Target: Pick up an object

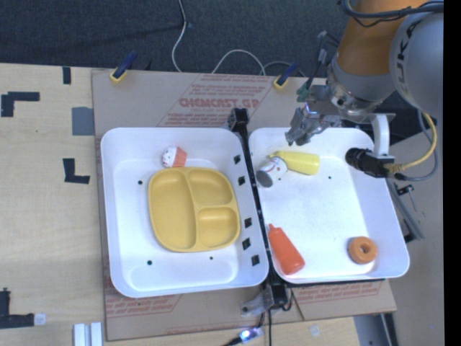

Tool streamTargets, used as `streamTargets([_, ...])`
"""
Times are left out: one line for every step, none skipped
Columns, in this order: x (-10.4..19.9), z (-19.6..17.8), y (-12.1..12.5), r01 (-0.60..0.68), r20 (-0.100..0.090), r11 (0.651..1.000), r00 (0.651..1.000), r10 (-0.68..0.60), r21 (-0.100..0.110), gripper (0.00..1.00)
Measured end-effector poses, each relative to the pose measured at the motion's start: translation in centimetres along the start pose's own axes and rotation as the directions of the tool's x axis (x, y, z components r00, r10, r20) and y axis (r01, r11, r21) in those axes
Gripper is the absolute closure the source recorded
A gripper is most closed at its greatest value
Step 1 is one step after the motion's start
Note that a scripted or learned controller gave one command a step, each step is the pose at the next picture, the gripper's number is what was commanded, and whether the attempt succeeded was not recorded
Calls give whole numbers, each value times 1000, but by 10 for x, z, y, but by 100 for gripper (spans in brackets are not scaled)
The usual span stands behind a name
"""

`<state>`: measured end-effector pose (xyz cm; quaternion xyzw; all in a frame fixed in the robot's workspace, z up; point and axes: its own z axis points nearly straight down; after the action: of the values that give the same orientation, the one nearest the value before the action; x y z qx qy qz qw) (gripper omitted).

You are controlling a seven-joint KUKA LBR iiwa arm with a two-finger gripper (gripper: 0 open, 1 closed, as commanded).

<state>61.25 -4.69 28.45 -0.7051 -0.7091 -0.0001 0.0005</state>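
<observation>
In the upper right of the frame, the arm's hand (301, 130) hangs over the far edge of the right bin (328, 215), its dark fingers pointing down and apparently a little parted, with nothing between them. Just below it, near the bin's upper left corner, lies a yellow bottle (297, 162) on its side, touching a small grey-and-white cup (270, 170) at its left end. Lower in the same bin, an orange bottle (285, 250) lies by the divider, and a brown doughnut (361, 249) sits well apart near the lower right corner. In the left bin (122, 207) a yellow divided plate (193, 209) fills the middle, with a small orange-and-white toy (173, 156) just above it.

This looks like the approach step: nothing has been gripped yet. The yellow bottle seems the likeliest target, being nearest. The next move calls for coming down over the bottle's body, fingers set across its width, clear of the cup and the bin wall.
</observation>
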Motion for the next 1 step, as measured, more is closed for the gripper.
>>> streamTargets([54, 25, 7, 0, 0, 1000, 1000, 0, 3, 100])
